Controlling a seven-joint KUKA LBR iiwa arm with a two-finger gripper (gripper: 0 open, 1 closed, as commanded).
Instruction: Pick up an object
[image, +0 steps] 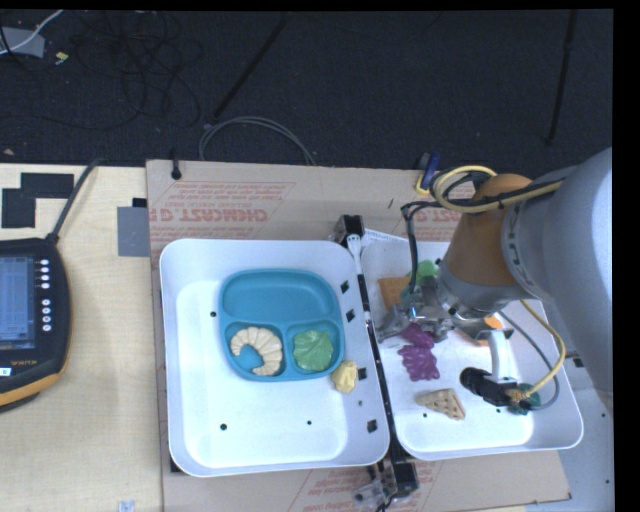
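Gripper (413, 322) is down in the right bin (545, 430), at the top edge of the purple grapes (421, 362). These are the likely pick target, since nothing else lies as close. Opening width and hold: cannot tell, the wrist hides it. Ref. gripper: cracker (442, 404) lies beyond the grapes, apart; tan piece (391, 290) just beside, toward the divider. Left bin (260, 432) w/ blue plate (275, 285), croissant (258, 350) and lettuce (313, 350) in separate compartments, is well apart, so prob. not this approach's aim.
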